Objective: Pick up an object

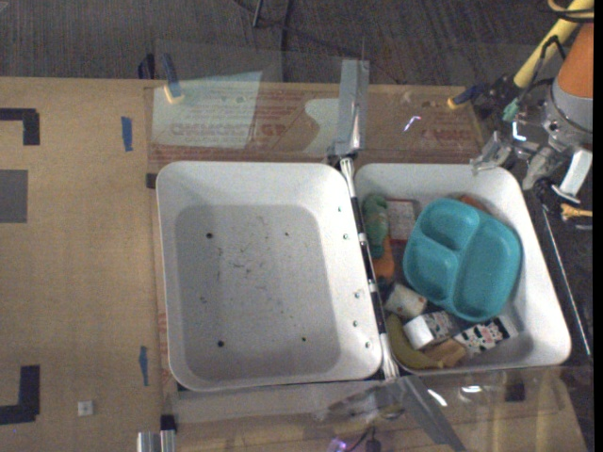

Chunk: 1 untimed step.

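The right bin [546, 299] holds a heap of objects. A teal divided plate [464, 257] lies tilted on top. Left of it are a green object [377, 217], a red-and-white card [402, 219] and an orange piece [382, 266]. Toward the front lie a white cup [405, 299], a small black-and-white item [433, 328], a patterned box [487, 332] and a yellow banana-like thing [415, 351]. My gripper [513, 163] hovers over the bin's back right corner, above and apart from the plate. It is open with nothing between its fingers.
The left bin [179, 252] sits beside the right one, separated by a metal divider [350, 121] that runs to the back. Cardboard [75, 252] covers the bench at left. Clamps and a yellow handle [542, 50] crowd the back right near the arm.
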Motion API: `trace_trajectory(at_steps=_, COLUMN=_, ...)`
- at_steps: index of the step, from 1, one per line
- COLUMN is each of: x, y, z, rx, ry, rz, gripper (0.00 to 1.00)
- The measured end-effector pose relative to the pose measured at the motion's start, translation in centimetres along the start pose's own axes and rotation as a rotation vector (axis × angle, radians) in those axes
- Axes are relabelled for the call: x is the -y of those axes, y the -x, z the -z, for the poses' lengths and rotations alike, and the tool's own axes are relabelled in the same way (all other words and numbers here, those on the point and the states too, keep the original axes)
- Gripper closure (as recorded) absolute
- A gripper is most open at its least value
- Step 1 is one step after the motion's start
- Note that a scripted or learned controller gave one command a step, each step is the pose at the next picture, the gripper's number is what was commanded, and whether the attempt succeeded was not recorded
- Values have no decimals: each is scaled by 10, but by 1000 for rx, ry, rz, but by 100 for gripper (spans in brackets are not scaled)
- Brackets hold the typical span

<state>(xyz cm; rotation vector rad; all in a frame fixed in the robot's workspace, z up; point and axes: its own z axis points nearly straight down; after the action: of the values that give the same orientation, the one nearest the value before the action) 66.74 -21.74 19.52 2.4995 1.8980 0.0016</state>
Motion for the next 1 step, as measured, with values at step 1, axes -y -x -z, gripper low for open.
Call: trace_trajectory(at_steps=1, x=63, y=-2, z=-89, rx=-1, ry=-1, rz=-228, gripper=0)
